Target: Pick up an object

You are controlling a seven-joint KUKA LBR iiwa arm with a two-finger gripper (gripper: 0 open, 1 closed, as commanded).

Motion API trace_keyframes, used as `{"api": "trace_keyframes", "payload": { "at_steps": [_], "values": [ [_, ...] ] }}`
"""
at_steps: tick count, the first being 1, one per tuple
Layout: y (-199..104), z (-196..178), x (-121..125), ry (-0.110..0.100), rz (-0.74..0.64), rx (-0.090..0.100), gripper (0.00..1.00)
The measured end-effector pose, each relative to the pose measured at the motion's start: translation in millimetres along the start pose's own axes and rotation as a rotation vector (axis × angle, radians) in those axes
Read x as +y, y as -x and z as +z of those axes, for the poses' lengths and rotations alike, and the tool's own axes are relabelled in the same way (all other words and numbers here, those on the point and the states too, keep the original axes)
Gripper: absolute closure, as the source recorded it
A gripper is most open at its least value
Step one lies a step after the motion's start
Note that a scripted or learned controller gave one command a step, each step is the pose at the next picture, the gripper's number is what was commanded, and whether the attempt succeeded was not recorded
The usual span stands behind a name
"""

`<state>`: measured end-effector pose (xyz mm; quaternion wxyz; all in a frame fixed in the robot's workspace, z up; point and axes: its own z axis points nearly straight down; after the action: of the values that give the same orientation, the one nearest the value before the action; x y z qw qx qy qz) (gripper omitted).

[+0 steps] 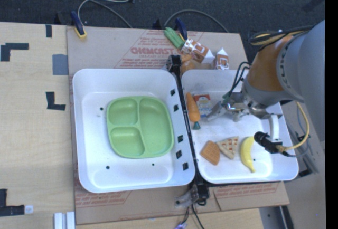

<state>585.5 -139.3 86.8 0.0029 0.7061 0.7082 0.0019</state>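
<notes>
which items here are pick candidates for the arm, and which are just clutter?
Pick candidates, in the right bin:
carrot
small carton
orange wedge
pizza slice
banana
The gripper is low beside the carton and carrot.

Lying about:
green divided plate in the left bin
small boxes behind the bins
green clamp
cables

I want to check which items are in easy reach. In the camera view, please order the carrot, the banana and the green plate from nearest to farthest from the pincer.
1. Carrot: just left of the pincer, by the right bin's left wall.
2. Banana: lower right in the same bin, near its front edge.
3. Green plate: in the left bin, beyond the divider.
</notes>
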Motion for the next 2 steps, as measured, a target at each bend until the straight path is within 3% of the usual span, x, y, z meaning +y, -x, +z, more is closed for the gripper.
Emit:
{"api": "trace_keyframes", "payload": {
  "at_steps": [1,2],
  "values": [
    [-69.7,-98.4,44.0,-0.005,0.0,0.002,0.0],
    [-33.6,1.5,69.8,-0.004,0.002,-0.001,0.0]
  ]
}}
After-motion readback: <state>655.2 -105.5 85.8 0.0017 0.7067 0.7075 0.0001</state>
